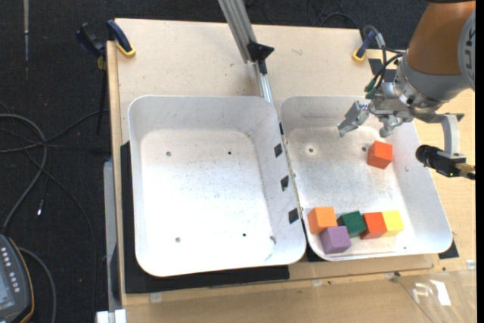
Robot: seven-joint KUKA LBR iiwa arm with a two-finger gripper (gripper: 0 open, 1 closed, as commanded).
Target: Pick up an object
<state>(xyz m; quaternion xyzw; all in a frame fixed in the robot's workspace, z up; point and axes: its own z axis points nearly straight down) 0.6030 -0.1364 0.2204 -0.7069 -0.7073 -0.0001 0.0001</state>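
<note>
Orange foam cube (380, 154) lies alone near the right bin's (318, 111) far right edge, apart from the two-finger metal gripper (368, 124), whose fingers spread wide and hold nothing just above and beside it.

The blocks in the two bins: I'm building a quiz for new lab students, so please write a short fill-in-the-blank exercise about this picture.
1. All the blocks lie in the ____ bin.
2. The gripper hangs with fingers spread above the lone ____ block.
3. In the row at the near edge, the green block sits just behind the ____ block.
4. The yellow block is at the row's ____ end.

Missing words: right; orange; purple; right
</note>
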